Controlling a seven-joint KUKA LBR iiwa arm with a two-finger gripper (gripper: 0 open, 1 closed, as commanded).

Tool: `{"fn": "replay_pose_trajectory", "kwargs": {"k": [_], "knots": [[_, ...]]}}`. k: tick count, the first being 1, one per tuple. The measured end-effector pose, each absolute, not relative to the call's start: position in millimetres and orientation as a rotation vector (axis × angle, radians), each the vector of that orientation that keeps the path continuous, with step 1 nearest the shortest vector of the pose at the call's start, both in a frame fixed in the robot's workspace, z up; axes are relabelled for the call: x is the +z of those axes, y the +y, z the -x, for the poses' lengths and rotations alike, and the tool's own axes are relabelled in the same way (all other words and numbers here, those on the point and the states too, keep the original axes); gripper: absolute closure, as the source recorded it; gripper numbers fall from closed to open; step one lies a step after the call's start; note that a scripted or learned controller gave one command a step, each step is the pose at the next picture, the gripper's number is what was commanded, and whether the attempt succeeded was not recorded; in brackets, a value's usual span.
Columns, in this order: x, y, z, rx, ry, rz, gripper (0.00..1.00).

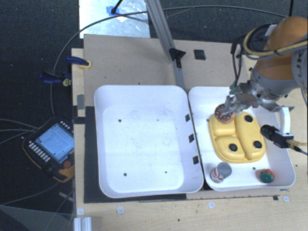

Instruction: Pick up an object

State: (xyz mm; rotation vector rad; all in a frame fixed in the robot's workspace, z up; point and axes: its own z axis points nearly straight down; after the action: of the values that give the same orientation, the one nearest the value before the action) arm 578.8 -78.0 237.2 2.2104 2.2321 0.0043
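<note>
Gripper (225,112), finger state unclear, hovers over the yellow toy's (237,137) far end, its long axis running near-to-far.

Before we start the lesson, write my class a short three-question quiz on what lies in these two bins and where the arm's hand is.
1. True or false: the large yellow toy lies in the left bin.
2. Which thing is nearest the hand? A) the small green and orange ball B) the round pink and brown object C) the grey and red object
3. Fill in: the handheld controller with the lit screen lies to the ____ of both bins in the camera view.

Key: 1 false, it lies in the right bin. 2 B. 3 left.
</note>
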Motion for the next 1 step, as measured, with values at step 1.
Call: {"fn": "replay_pose_trajectory", "kwargs": {"k": [1], "knots": [[229.4,-28.8,-600.7,0.005,2.232,-2.209,1.0]]}}
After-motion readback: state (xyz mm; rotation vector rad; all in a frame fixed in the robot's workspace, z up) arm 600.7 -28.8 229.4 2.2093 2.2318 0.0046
